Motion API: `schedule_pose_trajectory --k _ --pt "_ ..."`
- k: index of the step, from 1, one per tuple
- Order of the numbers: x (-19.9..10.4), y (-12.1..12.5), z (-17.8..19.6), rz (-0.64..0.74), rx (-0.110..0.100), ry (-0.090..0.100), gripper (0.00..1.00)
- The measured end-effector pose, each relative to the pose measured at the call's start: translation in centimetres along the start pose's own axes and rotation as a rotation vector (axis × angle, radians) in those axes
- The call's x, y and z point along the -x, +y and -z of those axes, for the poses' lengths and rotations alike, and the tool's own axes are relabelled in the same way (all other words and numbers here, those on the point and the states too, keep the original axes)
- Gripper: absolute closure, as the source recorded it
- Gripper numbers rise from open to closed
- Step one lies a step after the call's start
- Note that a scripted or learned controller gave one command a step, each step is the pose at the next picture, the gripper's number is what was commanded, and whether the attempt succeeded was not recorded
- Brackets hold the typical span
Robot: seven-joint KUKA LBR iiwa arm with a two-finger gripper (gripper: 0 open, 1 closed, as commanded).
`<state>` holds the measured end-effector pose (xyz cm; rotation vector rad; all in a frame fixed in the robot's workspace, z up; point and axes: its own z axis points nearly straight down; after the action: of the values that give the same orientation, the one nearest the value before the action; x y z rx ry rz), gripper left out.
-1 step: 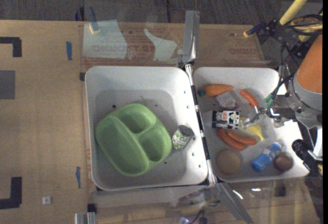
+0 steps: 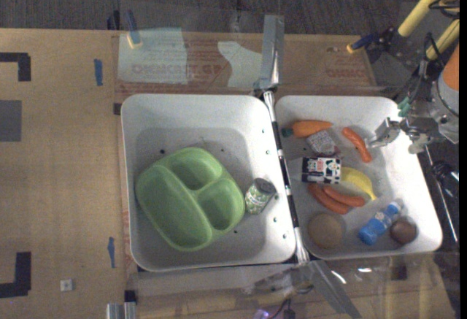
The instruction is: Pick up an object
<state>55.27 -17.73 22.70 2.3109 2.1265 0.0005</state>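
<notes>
Objects for picking lie mostly in my right-hand shallow white bin [image 2: 427, 186]. At its 12 o'clock a tapered orange toy carrot [image 2: 311, 127] lies crosswise, and just below it sits a small grey-and-red crumpled packet [image 2: 321, 141]. Toward 1 o'clock a slim orange-red toy sausage [image 2: 357, 144] lies slanted. At the bin's centre a small black-and-white patterned carton [image 2: 322, 169] lies on its side, with a yellow toy banana [image 2: 359, 182] touching it at 3 o'clock. Two more orange-red sausage shapes [image 2: 337, 198] lie together just below the carton. Along the 6 o'clock side sit a round tan ball-like piece [image 2: 326, 230], a small blue plastic bottle with a white cap [image 2: 380, 223] and a dark brown rounded lump [image 2: 403, 230].

My metal two-finger tool [image 2: 390, 132] hangs over the bin's 2 o'clock edge, near the slanted sausage but apart from it; nothing sits between its fingers, and I cannot tell whether they are apart or together.

The left shallow white bin [image 2: 146, 117] holds a green three-compartment plastic plate [image 2: 188, 197], with a small green-labelled tin can [image 2: 259, 195] tipped at the plate's 3 o'clock. Both bins rest on the tan table [image 2: 58, 164].
</notes>
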Motion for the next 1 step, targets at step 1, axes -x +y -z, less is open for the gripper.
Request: schedule_pose_trajectory --k 1 --pt "1.32 2.69 -13.22 -0.076 0.001 0.000 0.00"
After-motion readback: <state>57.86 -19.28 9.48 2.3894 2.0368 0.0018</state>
